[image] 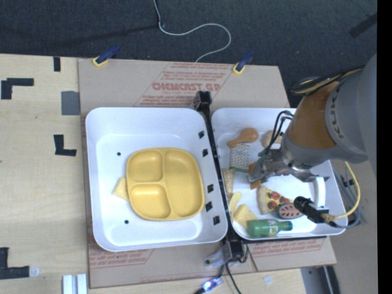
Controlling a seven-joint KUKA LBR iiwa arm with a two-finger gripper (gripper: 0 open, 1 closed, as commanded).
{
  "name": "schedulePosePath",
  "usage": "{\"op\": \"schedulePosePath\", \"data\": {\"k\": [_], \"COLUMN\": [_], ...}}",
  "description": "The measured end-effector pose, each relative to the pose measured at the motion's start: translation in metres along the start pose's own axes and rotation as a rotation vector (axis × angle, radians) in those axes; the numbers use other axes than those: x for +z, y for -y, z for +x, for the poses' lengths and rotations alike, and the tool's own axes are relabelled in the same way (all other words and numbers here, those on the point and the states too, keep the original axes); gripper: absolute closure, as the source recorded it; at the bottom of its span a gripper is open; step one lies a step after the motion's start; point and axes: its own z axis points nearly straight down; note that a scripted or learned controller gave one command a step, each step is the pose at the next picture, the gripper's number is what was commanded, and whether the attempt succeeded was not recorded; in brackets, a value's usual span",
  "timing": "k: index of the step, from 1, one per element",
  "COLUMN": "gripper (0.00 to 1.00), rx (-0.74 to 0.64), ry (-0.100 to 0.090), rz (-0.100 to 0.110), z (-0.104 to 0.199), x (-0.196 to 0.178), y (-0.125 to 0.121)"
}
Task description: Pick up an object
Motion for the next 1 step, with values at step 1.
{"op": "schedulePosePath", "data": {"k": [1], "gripper": [1.00], "rx": [0.000], "ry": [-0.002], "rz": [0.000], "z": [0.0023], "x": [-0.0414], "y": [0.0016]}}
